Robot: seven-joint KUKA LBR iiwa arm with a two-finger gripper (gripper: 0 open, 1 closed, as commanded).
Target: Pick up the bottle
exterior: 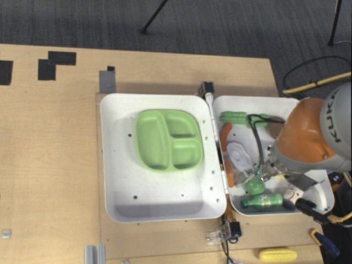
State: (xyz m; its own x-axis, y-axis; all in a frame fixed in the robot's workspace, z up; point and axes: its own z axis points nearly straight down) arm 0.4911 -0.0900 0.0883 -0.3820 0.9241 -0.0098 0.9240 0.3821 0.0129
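Note:
A green bottle lies on its side along the near wall of the right bin. Just behind it sits a small round green object. My gripper hangs low over the middle of the right bin, right above that round object and a little behind the bottle. The arm's orange band covers the right half of this bin.
The left bin holds a green divided plate. In the right bin lie a green item at the back, an orange piece and a white object. A yellow object rests on the bench in front.

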